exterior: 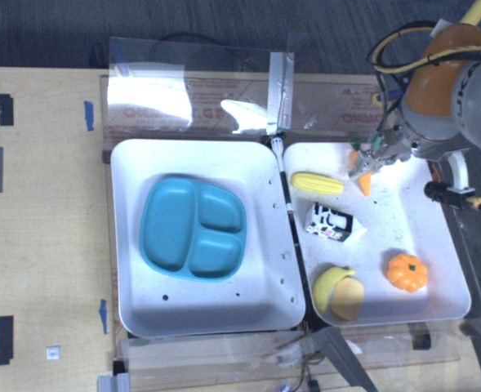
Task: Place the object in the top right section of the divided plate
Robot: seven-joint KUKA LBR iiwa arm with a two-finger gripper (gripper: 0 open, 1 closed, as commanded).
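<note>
Carrot [363, 180], small orange wedge, sits at back of right bin [448, 243], right under gripper [376, 157], touching or nearly so; can't tell jaw state or whether it's gripped. Blue plate [193, 226], smooth plastic w/ 3 wells, waits in left bin [130, 243], well apart. Nearby: yellow corn [317, 184], ribbed; round orange pumpkin [407, 273].

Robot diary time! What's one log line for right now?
gripper: over right bin's far end, at carrot | corn, pumpkin: right bin | divided plate: left bin, nothing on it
</note>
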